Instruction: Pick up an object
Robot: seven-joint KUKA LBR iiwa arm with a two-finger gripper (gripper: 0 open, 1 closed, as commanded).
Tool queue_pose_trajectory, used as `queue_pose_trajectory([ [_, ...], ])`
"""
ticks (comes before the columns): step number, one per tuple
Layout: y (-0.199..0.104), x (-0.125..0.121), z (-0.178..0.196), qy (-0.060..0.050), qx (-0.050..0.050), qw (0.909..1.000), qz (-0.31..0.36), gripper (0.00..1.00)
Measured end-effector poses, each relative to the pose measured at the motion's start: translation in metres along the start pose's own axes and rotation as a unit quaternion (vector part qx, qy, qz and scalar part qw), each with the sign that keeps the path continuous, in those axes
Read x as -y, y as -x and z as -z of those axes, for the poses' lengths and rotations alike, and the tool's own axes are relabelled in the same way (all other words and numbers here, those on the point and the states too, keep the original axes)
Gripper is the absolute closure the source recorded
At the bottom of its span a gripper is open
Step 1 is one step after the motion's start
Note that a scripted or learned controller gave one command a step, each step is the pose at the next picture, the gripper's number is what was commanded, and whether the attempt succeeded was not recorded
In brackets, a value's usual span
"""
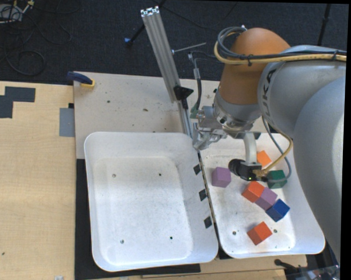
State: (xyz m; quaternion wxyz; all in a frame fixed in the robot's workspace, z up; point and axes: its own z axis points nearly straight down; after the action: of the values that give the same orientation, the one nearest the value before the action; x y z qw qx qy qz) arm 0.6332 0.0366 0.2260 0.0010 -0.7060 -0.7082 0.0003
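My gripper (205, 137) hangs over the far left corner of the right bin (310, 242), close to the divider between the two bins. A purple cube (221, 177) lies just below it in the bin, a little toward the front. Farther right sit an orange cube (263, 158) and a dark green block (276, 179). A red-orange cube (253, 191), a lilac cube (268, 198) and a blue cube (277, 209) huddle together in a diagonal row. Another orange cube (259, 232) rests alone near the front. I see nothing hanging from the gripper.
The left bin (94, 162) stands beside the right one, their rims touching. A slanted aluminium bar (164, 56) rises behind the bins, close to the gripper. A blue-and-yellow clamp (81, 79) sits at the bench's far left corner.
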Motion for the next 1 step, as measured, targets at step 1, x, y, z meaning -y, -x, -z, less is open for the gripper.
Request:
queue_pose_trajectory([
  [1, -0.0484, -0.0318, -0.0033, 0.001, 0.000, 1.0000, 0.000, 1.00],
])
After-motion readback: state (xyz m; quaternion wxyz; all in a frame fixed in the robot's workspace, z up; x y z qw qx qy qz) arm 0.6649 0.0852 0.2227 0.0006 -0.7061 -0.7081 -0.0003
